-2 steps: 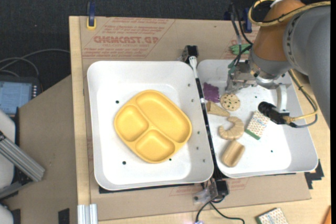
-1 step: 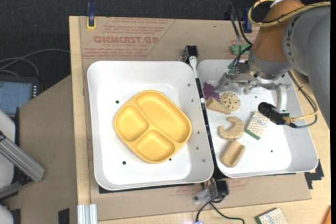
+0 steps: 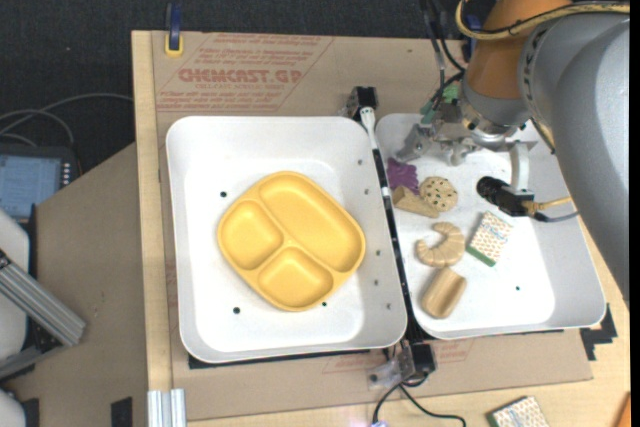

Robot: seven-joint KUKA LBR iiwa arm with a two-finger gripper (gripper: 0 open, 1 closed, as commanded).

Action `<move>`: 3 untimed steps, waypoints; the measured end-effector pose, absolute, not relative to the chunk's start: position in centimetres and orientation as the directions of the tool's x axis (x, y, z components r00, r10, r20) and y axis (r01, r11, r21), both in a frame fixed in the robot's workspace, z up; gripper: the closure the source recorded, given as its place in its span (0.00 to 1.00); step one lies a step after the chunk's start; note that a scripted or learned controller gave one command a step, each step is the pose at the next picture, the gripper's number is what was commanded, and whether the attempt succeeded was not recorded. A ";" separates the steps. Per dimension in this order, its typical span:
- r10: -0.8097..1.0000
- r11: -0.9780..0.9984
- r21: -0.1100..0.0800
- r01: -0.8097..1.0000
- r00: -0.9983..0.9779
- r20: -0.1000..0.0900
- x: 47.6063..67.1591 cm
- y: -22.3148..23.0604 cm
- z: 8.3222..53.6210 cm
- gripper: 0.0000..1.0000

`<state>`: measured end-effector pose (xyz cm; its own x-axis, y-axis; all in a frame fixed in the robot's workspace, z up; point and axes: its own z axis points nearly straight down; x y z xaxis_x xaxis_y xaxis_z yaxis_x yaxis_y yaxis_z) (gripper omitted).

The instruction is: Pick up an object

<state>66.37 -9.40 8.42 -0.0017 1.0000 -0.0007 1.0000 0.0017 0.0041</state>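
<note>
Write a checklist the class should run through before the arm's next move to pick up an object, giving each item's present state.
1. Objects lie in the right bin: ok; cookie, croissant, purple piece, small packet.
2. Gripper is above the right bin: ok, over its far end.
3. Gripper already holds something: cannot tell.
4. Targets are apart enough for a clean grasp: not ok; the cookie and purple piece crowd together.
5. Yellow divided tray lies apart in the left bin: ok.

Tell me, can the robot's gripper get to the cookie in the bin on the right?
Probably yes. The gripper hangs just above the cookie, and nothing covers the cookie's top. A purple piece and a tan wedge crowd its left side, so a grab might bump those.
</note>
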 end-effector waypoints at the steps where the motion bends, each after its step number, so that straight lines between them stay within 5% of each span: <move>1: 1.000 -0.002 -0.002 1.000 0.002 0.000 64.1 -11.0 8.5 0.00; 2: 1.000 0.003 0.005 1.000 -0.003 -0.001 66.8 -9.1 8.5 0.00; 3: 1.000 -0.002 -0.002 1.000 0.002 0.001 61.3 -9.4 8.6 0.00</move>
<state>61.26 -9.37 8.58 0.0016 1.0000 0.0009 1.0000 -0.0016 -0.0018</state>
